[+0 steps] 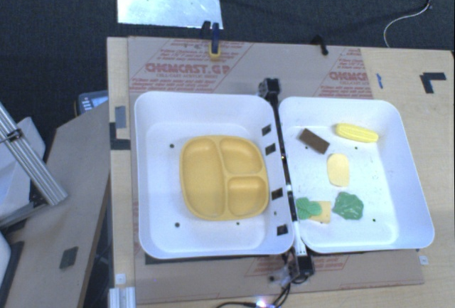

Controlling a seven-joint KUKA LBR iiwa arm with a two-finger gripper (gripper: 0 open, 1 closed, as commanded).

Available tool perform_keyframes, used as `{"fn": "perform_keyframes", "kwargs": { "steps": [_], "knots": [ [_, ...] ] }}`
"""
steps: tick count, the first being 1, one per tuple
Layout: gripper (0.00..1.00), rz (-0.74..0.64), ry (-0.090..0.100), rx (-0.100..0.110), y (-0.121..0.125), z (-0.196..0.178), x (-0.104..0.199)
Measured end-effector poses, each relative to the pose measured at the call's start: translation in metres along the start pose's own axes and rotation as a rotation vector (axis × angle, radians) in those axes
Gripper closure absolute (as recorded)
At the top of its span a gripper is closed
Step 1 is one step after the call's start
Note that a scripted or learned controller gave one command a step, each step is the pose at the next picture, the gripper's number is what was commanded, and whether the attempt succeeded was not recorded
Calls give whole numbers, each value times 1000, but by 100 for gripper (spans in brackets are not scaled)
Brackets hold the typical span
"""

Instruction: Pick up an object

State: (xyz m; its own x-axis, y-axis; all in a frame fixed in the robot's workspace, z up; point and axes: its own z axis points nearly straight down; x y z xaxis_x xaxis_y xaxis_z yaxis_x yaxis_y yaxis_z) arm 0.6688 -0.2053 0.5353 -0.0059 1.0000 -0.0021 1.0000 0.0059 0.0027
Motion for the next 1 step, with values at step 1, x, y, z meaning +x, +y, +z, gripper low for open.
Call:
{"fn": "perform_keyframes", "kwargs": {
  "steps": [1],
  "knots": [
    [100,0,0,0,0,0,0]
  ]
}}
